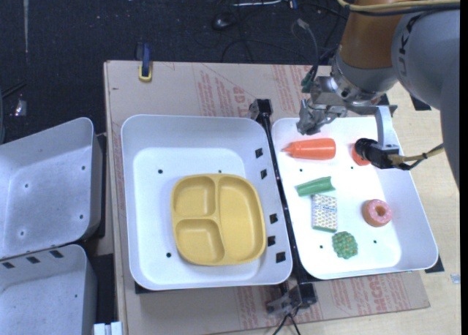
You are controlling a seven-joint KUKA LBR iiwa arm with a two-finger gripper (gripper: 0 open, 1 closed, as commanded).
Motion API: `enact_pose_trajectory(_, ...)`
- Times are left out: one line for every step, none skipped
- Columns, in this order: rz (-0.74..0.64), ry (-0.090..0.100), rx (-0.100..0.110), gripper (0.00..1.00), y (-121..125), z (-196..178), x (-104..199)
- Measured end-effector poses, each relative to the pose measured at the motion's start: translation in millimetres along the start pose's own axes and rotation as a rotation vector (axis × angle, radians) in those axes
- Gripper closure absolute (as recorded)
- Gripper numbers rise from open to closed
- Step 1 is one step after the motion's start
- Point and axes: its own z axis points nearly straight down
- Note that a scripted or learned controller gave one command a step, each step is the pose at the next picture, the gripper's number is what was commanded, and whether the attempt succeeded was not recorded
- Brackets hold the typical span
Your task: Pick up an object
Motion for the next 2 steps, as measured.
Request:
enact_pose_trajectory(0.0,0.0,0.002,1.0,-19.2,-0.5,51.4)
enact_pose_trajectory(-0.001,0.0,0.004,1.0,-36.8,10.9,107.2)
